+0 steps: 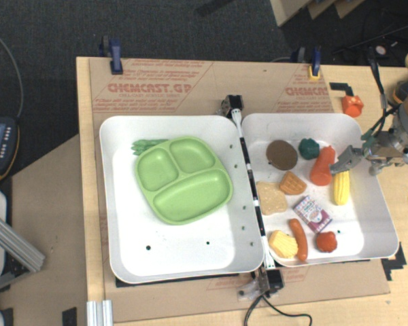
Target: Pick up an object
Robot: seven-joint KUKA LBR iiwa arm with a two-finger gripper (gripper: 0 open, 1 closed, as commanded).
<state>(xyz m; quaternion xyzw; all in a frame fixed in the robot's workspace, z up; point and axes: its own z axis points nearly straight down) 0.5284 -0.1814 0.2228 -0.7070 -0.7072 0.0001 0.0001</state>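
claw (348,160), spread open and gripping nothing, hovering over right bin (377,212), just above corn cob (341,187). carrot (321,166) lying beside cob; open floor showing toward bin's right rim.

The arm (402,124) reaches in from the right, wrist low; its gripper (350,158) looks blurred.

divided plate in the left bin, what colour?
Light green; the plate shows clearly in the camera view.
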